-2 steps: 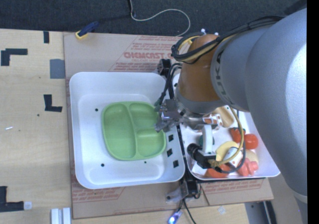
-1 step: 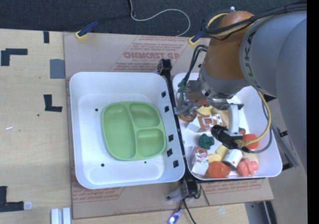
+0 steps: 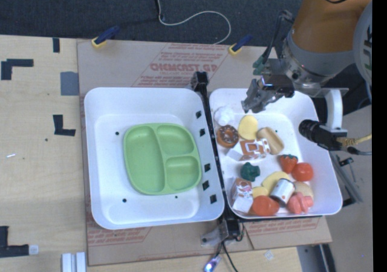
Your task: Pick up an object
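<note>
Toy foods crowd the right bin point(image 3: 323, 174), with an orange-red tomato point(image 3: 264, 205) and a small can point(image 3: 282, 190) at its near edge. Farther back lie a doughnut point(image 3: 227, 136) and a yellow lemon point(image 3: 248, 126). Just above the lemon hang the jaws point(image 3: 257, 100), nothing visibly between them; whether they are released or clenched I cannot tell. Across the divider, the left bin point(image 3: 103, 144) holds a green divided plate point(image 3: 162, 158).

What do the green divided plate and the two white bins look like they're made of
The green three-compartment plate looks like moulded plastic, matte with a soft sheen on its ridges. The shallow white bins also look like smooth plastic, with rounded corners and faintly glossy rims. Neither can be confirmed.
</note>
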Robot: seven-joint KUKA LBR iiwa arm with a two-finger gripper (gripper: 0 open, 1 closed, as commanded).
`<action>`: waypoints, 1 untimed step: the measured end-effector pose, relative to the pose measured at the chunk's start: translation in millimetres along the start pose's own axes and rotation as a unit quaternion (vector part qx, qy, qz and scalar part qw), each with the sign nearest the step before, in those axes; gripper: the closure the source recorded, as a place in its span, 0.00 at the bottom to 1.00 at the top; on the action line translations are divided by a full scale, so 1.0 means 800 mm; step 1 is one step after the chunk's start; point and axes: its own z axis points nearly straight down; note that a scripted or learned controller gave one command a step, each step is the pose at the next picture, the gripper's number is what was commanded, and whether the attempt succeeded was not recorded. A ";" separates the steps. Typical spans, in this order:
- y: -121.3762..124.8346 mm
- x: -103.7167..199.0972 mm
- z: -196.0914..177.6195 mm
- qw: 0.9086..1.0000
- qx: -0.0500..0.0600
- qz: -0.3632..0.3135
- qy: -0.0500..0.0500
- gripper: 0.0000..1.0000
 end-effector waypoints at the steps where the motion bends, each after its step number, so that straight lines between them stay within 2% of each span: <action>1: -0.032 -0.016 -0.031 1.000 0.007 0.000 0.000 1.00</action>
